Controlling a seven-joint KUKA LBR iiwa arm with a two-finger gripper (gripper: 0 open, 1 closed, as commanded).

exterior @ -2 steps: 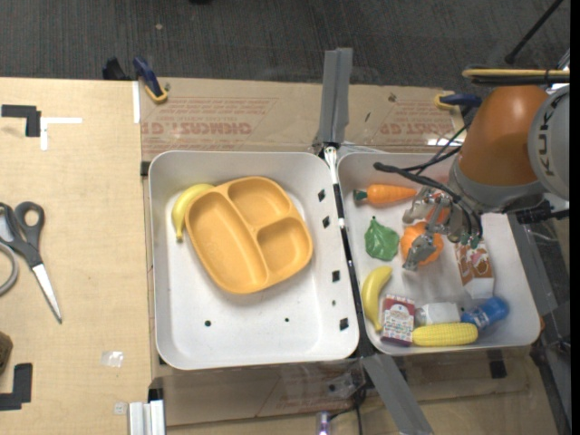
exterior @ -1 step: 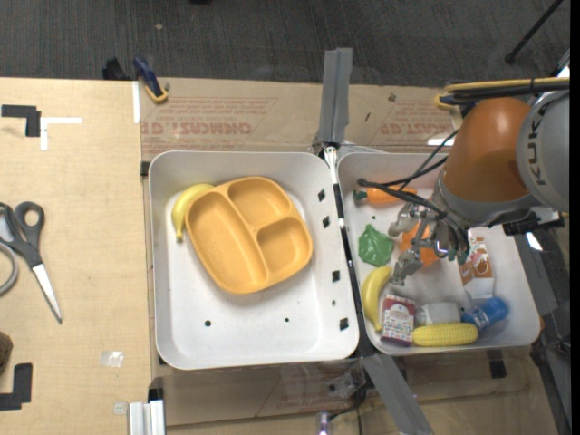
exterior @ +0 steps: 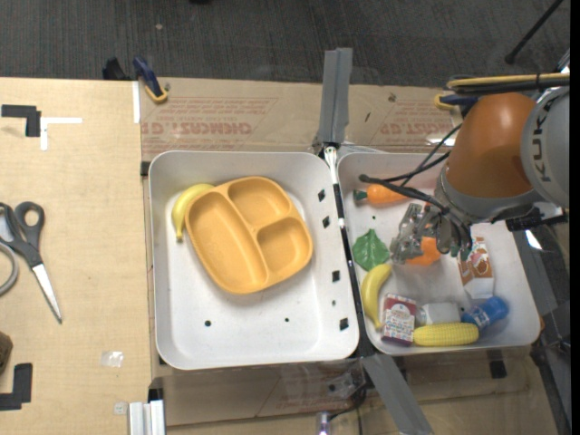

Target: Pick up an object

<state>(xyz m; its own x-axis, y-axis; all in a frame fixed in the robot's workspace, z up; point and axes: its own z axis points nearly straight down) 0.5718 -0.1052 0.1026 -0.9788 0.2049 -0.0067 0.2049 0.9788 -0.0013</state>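
Camera view shows a small orange object (exterior: 422,256) in the right bin (exterior: 521,329), right of centre; its long axis I cannot tell. The gripper (exterior: 424,236) stands directly over it, finger state unclear. A carrot (exterior: 391,194) lies above, pointing left. A banana (exterior: 373,290) lies lower left, an orange tray (exterior: 246,232) in the left bin (exterior: 181,333).

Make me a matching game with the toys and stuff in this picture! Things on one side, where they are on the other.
Things:
1. orange divided plastic plate
2. yellow toy corn cob
3. grey-handled metal scissors
4. orange toy carrot

Places:
A. on the wooden bench, left of both bins
B. front of the right bin
C. in the left bin
D. back of the right bin

Pairs: 1-C, 2-B, 3-A, 4-D
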